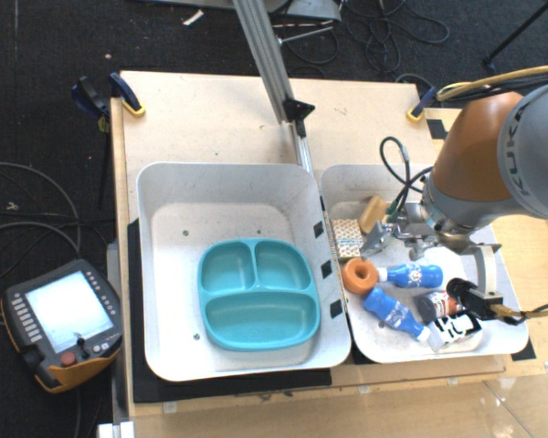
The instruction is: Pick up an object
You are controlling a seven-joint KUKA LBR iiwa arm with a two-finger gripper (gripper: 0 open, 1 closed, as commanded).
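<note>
My gripper (pixel 395 236) hangs low over the middle of the right bin (pixel 507 336), under the grey and orange arm. Just below it lie an orange ring (pixel 359 274) and a blue and white bottle (pixel 413 276) on its side. A tan wooden block (pixel 373 213) and a patterned box (pixel 347 237) sit just left of the gripper. Further forward are a blue object (pixel 393 312) and a black, red and white item (pixel 451 316). I see nothing held in the gripper.
The left bin (pixel 160 245) holds a teal divided plate (pixel 256 292). A metal pole (pixel 269 53) slants down to the wall between the two bins. A teach pendant (pixel 64 322) lies on the floor at the left.
</note>
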